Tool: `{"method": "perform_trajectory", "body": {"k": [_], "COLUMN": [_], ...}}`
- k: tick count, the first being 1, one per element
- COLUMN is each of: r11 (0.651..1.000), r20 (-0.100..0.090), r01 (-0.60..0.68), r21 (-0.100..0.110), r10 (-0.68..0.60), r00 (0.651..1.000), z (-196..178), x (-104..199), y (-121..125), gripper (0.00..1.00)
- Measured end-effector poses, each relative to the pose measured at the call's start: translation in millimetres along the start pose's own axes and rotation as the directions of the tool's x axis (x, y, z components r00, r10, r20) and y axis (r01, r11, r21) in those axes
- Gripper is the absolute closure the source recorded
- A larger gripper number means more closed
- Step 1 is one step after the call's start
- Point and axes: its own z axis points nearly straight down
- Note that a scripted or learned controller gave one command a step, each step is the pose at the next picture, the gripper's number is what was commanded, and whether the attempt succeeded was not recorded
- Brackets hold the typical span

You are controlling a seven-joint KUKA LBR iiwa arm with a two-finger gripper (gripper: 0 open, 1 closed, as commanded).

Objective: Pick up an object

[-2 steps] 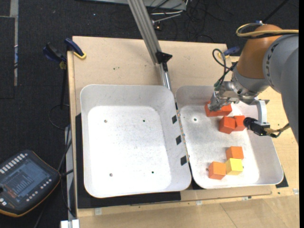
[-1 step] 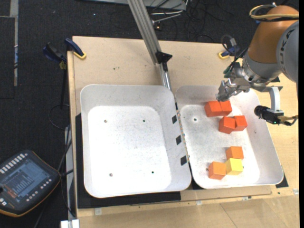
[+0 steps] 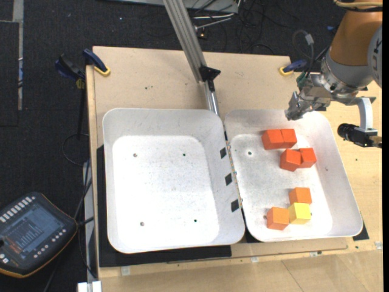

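From my station I see the bench [image 3: 152, 78], a pale board that bears both bins. The left bin [image 3: 121, 163] lies well off to the gripper's left. The right bin [image 3: 340, 181] sits under and below the gripper, its top rim just beneath the fingers. The arm [image 3: 355, 38] comes in from the right at the upper corner, its orange band above the grey wrist.

The gripper [image 3: 296, 112] hangs over the right bin's top edge, apart from every block. Its tip is dark and small in my view, and I cannot tell how far apart it stands; I see nothing held in it.

The blocks all lie below the gripper in the right bin. Nearest is a pair of orange blocks [image 3: 279, 139], just below and slightly left of the tip, side by side and touching. Below them sits a second orange pair [image 3: 298, 158], also touching. Farther down, well apart from the gripper, three blocks cluster: an orange block [image 3: 300, 195] at the top, a yellow block [image 3: 301, 213] touching it from below, and another orange block [image 3: 278, 218] against the yellow one's left side.
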Motion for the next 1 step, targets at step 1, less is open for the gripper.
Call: {"method": "perform_trajectory", "body": {"k": [1], "r11": [1.000], "r20": [-0.001], "r01": [0.000], "r21": [0.003], "r10": [0.000], "r00": [1.000], "z": [-24.0], "x": [0.0], "y": [1.3], "gripper": [1.00]}}
